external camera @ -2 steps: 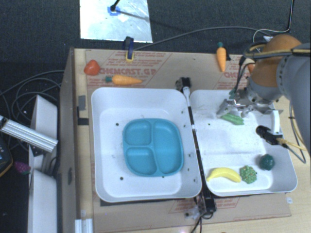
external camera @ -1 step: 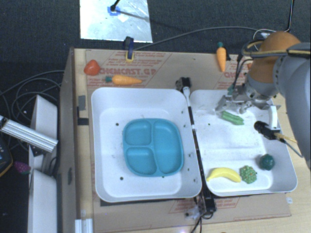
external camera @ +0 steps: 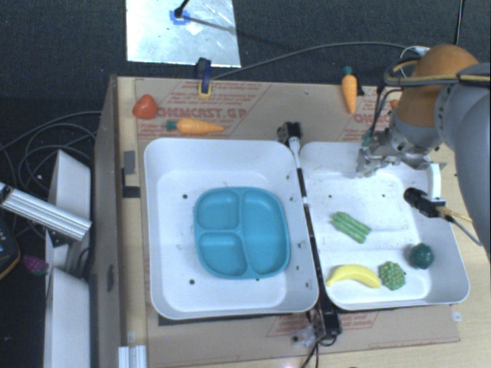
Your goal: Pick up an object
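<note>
The right bin [external camera: 337, 179] holds a green ridged vegetable piece [external camera: 350, 226] near its middle, a yellow banana [external camera: 354, 277] at the front, a light green bumpy piece [external camera: 392, 275] beside the banana, and a dark green ball [external camera: 420, 256] near the right wall. My gripper [external camera: 370, 162] hangs over the bin's back right part, pointing down, well behind the green piece. I see nothing between its fingers.
In the left bin [external camera: 173, 167] lies a blue divided plate [external camera: 241, 231]. On the cardboard behind the bins are a tomato [external camera: 145, 107], a carrot [external camera: 197, 126] and a second carrot [external camera: 350, 92]. A blue-yellow clamp [external camera: 204, 77] stands at the back edge.
</note>
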Robot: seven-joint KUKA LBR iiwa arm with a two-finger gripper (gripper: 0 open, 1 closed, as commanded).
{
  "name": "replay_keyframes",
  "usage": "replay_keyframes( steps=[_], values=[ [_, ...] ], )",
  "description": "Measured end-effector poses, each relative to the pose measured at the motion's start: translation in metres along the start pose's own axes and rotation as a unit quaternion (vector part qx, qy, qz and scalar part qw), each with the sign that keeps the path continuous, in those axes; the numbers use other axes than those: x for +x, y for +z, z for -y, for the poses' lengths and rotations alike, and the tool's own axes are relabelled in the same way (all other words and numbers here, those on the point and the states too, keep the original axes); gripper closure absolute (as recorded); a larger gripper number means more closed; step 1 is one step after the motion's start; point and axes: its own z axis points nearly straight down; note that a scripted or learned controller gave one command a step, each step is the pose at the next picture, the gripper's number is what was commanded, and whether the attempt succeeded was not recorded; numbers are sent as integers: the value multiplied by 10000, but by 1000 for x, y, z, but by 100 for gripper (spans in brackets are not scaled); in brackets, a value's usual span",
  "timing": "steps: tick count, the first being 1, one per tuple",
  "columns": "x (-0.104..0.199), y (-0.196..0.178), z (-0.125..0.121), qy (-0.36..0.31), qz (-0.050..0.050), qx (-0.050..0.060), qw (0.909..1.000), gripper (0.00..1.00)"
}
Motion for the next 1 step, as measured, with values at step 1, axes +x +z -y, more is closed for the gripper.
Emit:
replay_keyframes(
  steps=[1],
  values=[
    [0, 0, 0, -3, 1, 2, 10000, 0]
  ],
)
